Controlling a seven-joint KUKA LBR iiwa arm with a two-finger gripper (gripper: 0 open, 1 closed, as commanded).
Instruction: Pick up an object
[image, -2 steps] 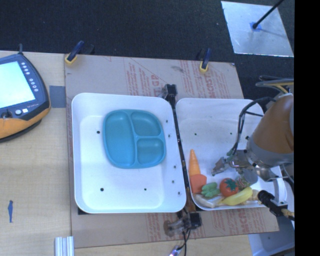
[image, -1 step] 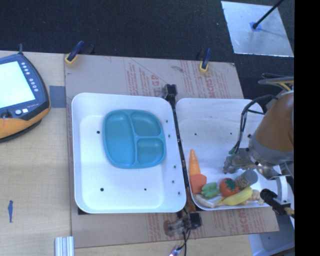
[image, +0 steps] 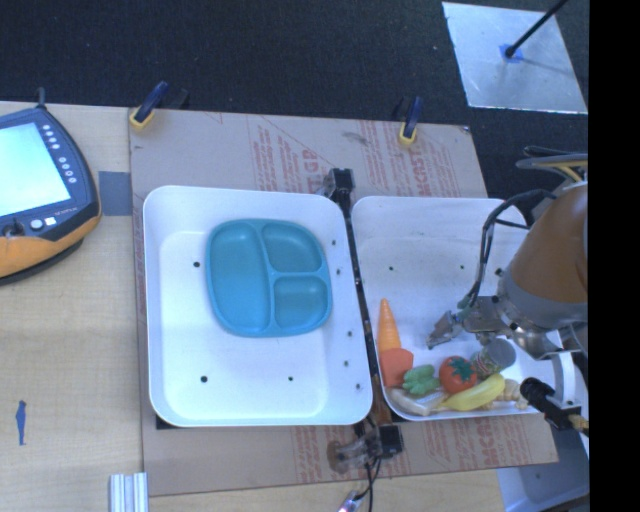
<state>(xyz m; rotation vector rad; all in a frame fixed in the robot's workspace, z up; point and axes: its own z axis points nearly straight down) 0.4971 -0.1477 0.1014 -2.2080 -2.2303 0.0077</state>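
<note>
Our gripper (image: 445, 329) hangs over the right bin (image: 420, 225), fingers spread and holding nothing. The toy food sits just near of them: tomato (image: 459, 373), banana (image: 478, 392) lying left-right, carrot (image: 389, 332) further left.

A robotics lab: clamped cardboard (image: 300, 150) bench, teach pendant (image: 40, 190), white bins (image: 160, 300).

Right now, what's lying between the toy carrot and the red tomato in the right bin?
In the camera view, a green toy vegetable lies between the carrot and the tomato, beside a red piece.
</note>
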